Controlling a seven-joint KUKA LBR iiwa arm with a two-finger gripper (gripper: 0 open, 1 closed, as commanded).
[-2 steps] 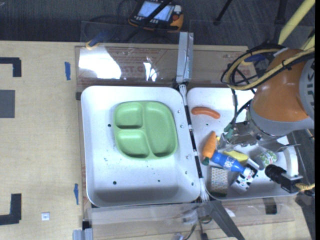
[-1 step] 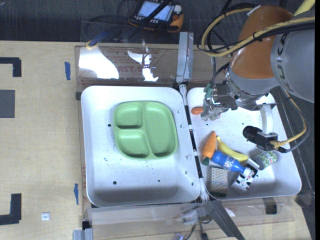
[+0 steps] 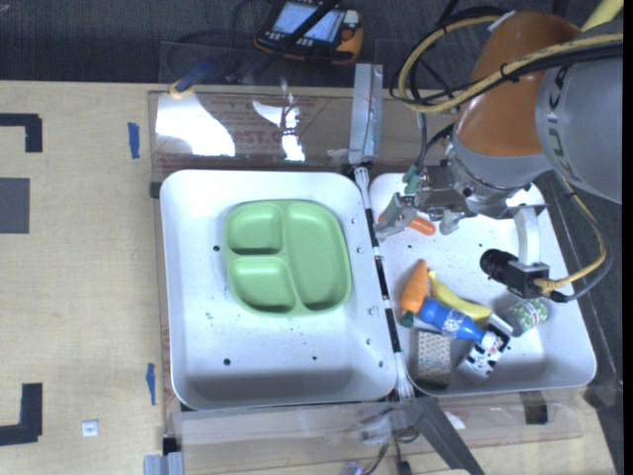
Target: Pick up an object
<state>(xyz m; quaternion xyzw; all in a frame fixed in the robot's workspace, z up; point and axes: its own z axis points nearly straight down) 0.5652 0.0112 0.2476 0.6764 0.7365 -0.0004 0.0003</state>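
Camera view shows the gripper (image 3: 413, 215) low over the upper left part of the right bin (image 3: 569, 359), near the divider between the two bins. Its fingers look spread, and a small orange piece (image 3: 423, 227) lies just by them, though whether it sits between them or merely beside them I cannot tell. The rest of the candidates lie in a loose heap further down that bin: a carrot (image 3: 412, 289), a banana (image 3: 457, 300), a blue bottle (image 3: 447, 319) and a grey mesh block (image 3: 432, 352) (all touching or nearly so). The left bin (image 3: 188, 354) holds a green divided plate (image 3: 288, 256). By my reading nothing is lifted yet, so the grasp and the raising both remain to be done.
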